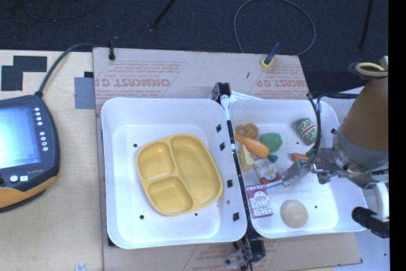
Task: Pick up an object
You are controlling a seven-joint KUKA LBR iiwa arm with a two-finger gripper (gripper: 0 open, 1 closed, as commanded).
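The right bin [330, 225] holds several small objects: a pretzel [247, 131], an orange carrot [255, 147], a green piece [272, 141], a green and white can [306, 130], a small bottle [266, 171], a red and white box [259, 202] and a beige ball [294, 213]. My gripper [293, 173] hangs low over the middle of this bin, just right of the bottle and above the ball. A small orange piece [298, 156] lies right behind it. I see nothing held in the gripper.
The left bin [120, 219] holds a yellow divided plate [178, 173]. A black divider [231, 162] runs between the bins. A teach pendant [25, 149] lies on the bench at the far left. The grey arm [368, 136] covers the right bin's right side.
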